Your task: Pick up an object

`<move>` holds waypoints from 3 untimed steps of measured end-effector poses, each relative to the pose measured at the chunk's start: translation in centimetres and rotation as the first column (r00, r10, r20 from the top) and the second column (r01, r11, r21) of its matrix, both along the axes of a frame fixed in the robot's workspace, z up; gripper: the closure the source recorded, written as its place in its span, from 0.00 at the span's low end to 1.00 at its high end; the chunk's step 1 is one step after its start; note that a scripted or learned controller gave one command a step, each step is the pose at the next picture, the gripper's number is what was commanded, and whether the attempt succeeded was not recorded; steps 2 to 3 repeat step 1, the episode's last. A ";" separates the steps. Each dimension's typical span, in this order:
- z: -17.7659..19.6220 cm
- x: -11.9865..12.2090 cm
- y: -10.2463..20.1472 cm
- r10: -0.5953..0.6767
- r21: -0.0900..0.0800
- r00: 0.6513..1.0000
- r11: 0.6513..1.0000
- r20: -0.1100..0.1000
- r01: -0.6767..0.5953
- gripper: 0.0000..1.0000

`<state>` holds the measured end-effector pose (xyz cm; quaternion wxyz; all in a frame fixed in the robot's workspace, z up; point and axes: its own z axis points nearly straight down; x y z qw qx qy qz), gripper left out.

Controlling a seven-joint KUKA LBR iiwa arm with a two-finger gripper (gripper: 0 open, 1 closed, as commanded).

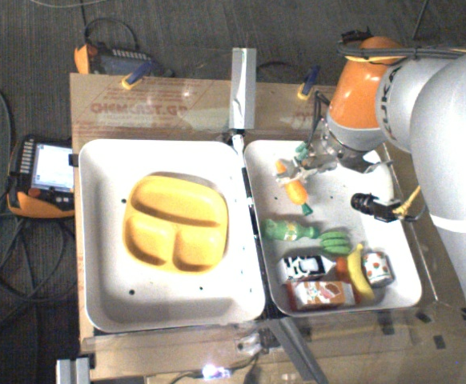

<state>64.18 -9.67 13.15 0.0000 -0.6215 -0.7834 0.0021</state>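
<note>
My gripper [303, 165] hangs over the back left part of the right bin [405, 298]. Just below it is a small orange carrot [297, 190] with a green tip, and I cannot tell whether the carrot is gripped or lying on the bin floor. A small orange piece [283, 166] shows beside the gripper. Nearer the front lie a green toy [284, 230], a dark green ridged vegetable [335, 241], a banana [361, 277], a black-and-white carton [307, 266], a red box [321, 294] and a small red-and-white can [378, 269].
The left bin [97, 294] holds a yellow divided tray [177, 221]. A black fitting with a cable [373, 205] juts from the arm over the right bin's right side. A grey post [243, 86] stands behind the wall between the bins.
</note>
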 end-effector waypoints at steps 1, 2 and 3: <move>9.3 1.5 4.2 -0.090 0.001 0.996 0.996 0.002 0.090 1.00; 9.3 1.5 4.2 -0.090 0.001 0.996 0.996 0.002 0.090 1.00; 9.3 1.5 4.2 -0.090 0.001 0.996 0.996 0.002 0.090 1.00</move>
